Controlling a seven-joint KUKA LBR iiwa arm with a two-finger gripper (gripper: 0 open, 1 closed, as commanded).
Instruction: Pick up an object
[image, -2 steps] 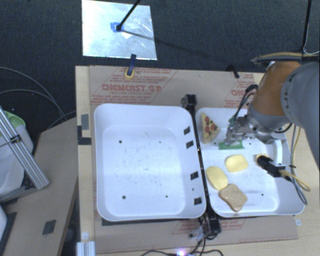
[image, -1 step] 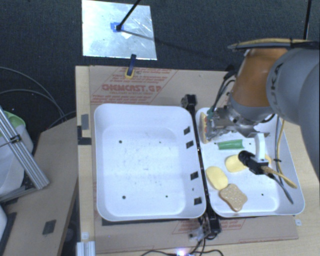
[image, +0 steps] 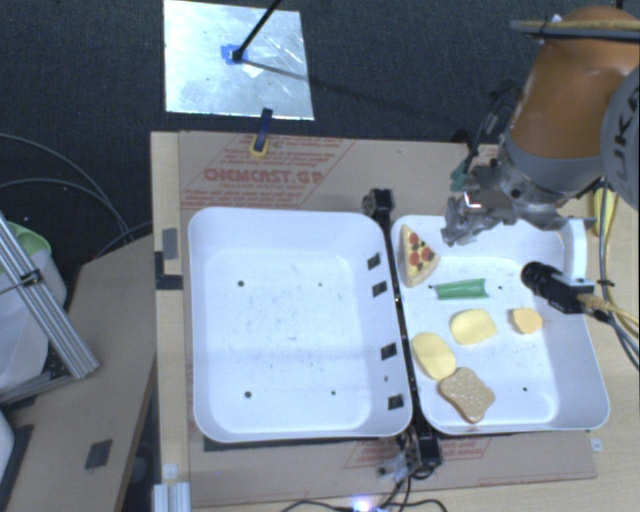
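Toast slice (image: 467, 393) well apart from jaws (image: 462, 228)

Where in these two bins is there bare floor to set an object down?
The left bin offers bare floor wall to wall. The right bin is crowded along its left and middle: pizza slice, green stick, two yellow pieces, toast, an orange piece. Its near-right corner, beyond the toast, is bare. The gripper hangs over its far edge.
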